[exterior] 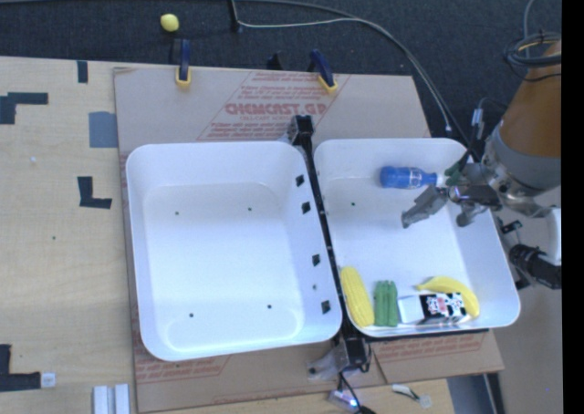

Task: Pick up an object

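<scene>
1. I read the arm's two-finger tool [445, 202] as hanging over the upper right part of the right-hand shallow white bin [365, 152], reaching in from the right. Two grey fingers [420, 210] splay apart with nothing between them, so I call it released and carrying nothing.

2. The nearest candidate is the blue plastic bottle with a pale cap end [407, 177], lying on its side on the bin floor near the far wall.

3. The relation that matters: the bottle lies just up and to the left of the tool, close beside it, and from this slanted view I cannot tell whether a fingertip touches it. Its long axis runs roughly left to right across the bin, cap end toward the arm.

4. My judgement: the fingers would need to straddle the bottle across its short width, so the tool should shift a little toward the far wall before it descends.

5. The other objects sit well apart along the near wall: a yellow corn cob [356, 296], a green ridged piece [386, 303], a yellow banana [451, 287] and a small black-and-white printed item [438, 307].

6. The left-hand white bin [146, 166] sits alongside on the cardboard-covered counter [237, 102].
</scene>
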Tool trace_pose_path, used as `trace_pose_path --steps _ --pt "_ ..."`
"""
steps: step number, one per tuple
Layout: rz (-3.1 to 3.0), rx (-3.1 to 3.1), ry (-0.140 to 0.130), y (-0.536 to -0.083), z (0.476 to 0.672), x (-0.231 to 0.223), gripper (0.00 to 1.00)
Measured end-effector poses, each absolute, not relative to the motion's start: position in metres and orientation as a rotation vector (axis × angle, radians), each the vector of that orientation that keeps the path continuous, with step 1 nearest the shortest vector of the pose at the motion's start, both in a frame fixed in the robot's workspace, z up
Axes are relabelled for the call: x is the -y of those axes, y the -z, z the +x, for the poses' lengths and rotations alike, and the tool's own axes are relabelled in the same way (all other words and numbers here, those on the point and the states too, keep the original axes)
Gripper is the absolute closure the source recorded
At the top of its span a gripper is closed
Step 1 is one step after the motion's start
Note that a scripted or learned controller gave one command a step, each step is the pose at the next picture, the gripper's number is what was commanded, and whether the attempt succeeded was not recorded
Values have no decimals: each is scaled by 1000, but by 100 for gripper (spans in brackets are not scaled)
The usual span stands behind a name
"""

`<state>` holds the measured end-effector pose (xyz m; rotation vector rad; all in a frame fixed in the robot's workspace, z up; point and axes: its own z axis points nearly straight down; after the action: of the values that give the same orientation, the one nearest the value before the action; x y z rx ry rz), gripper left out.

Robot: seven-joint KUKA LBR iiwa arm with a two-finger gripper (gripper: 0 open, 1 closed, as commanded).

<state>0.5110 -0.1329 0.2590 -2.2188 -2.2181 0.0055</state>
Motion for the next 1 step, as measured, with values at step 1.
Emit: trace_pose_path --steps 1 --pt "-2221 2222 -1 -261 512 133 0"
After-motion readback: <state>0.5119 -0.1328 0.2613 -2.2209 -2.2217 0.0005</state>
